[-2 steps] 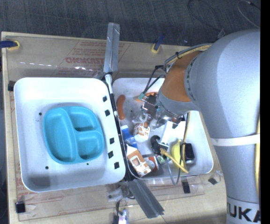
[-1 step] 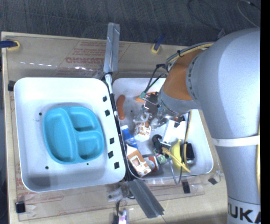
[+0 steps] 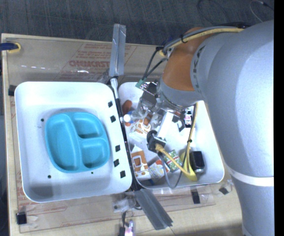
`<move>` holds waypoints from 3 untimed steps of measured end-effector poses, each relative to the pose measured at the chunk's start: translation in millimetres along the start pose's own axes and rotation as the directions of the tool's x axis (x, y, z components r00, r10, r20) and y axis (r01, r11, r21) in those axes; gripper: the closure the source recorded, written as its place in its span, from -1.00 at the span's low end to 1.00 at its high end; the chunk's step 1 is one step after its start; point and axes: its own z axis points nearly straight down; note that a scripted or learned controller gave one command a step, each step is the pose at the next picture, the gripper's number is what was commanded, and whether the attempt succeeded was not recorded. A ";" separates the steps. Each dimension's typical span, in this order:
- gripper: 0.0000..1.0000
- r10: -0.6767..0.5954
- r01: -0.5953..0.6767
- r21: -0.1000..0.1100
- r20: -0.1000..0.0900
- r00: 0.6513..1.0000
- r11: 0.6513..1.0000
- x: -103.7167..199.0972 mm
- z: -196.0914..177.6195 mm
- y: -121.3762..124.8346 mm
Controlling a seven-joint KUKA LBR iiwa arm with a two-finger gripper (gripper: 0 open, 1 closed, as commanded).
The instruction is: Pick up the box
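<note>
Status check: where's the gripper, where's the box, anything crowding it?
Gripper low in the right bin. Box flat near divider, not held. Clutter and yellow cable crowd it. Blue tray in left bin.

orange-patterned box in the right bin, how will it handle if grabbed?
The box looks like thin printed carton, so probably light and somewhat crushable. It lies flat among clutter against the right bin wall, so it likely won't roll, but neighbours may shift.

text: you can see faint reddish print, mirrored and blurred, on the bench (image 3: 90, 58) along the frame's top centre, not legible | small cartons (image 3: 141, 162) in right bin: orange-and-white pattern, no words readable
</note>
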 end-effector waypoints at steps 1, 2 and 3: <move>1.00 -0.023 0.023 -0.004 0.004 1.000 1.000 -101.4 91.6 -10.4; 1.00 0.041 -0.041 -0.003 -0.001 0.999 0.999 -65.2 -79.8 -45.4; 1.00 0.115 -0.115 0.001 0.000 0.993 0.993 -62.6 -76.1 -47.6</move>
